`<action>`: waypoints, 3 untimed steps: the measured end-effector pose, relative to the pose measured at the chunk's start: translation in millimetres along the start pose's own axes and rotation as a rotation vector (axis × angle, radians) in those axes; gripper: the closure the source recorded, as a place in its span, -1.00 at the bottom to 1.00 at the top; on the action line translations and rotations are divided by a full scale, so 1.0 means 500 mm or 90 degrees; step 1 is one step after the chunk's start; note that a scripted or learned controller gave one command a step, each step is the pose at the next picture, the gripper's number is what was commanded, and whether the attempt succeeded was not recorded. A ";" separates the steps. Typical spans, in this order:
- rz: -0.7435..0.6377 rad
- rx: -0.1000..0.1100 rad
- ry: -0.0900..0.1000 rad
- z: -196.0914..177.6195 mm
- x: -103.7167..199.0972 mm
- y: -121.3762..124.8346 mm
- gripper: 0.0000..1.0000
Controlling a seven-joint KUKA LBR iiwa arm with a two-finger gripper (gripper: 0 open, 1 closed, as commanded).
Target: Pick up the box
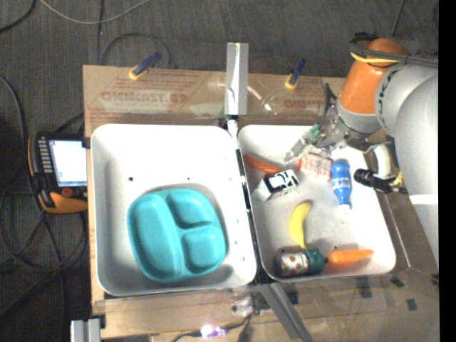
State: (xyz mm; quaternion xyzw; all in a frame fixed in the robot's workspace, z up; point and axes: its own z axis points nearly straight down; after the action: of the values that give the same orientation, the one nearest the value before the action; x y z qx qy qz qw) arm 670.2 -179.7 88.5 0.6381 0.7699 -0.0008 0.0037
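Right bin: small white-red box lying flat, hand just above; grip unclear.

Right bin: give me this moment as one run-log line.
claw low over back of right bin | box on bin floor just under it | grasp unconfirmed | banana, blue bottle nearby

Grey arm, orange wrist band

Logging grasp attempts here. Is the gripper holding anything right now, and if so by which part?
It cannot be told. The gripper is low in the right bin, right by the box, but nothing is visibly between its fingers.
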 end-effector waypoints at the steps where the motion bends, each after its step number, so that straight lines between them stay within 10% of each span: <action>1: -0.008 0.001 0.002 -0.270 -0.085 -0.033 -1.00; 2: 0.063 0.004 0.005 -0.029 -0.035 -0.011 -1.00; 3: -0.012 0.002 0.001 -0.003 0.020 0.001 -1.00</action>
State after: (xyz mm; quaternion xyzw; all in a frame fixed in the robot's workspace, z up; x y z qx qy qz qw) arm 668.9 -169.5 89.7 0.6310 0.7758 -0.0013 0.0019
